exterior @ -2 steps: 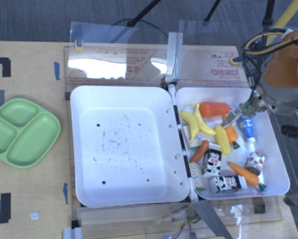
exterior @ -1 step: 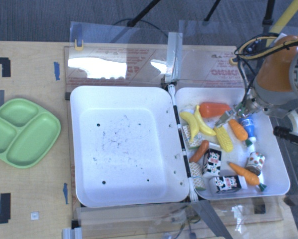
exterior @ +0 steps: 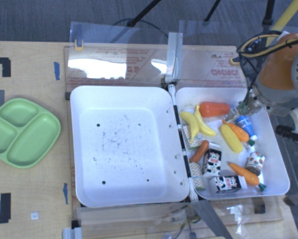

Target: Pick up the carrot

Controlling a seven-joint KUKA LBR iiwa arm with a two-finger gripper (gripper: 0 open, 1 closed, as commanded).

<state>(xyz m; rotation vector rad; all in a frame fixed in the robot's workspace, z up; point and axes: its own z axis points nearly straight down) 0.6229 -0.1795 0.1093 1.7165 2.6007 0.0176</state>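
In the camera view the gripper [exterior: 237, 112] hangs low in the right bin [exterior: 281, 176], just beside the corn [exterior: 230, 137] and a blue-capped bottle [exterior: 244, 123]; whether the fingers are open or closed I cannot tell. The carrot [exterior: 245, 172] lies well apart near the front, touching a milk carton [exterior: 226, 183], so a descent here would likely grab the corn or the red pepper [exterior: 215, 108] instead, and the carton could snag a pick.
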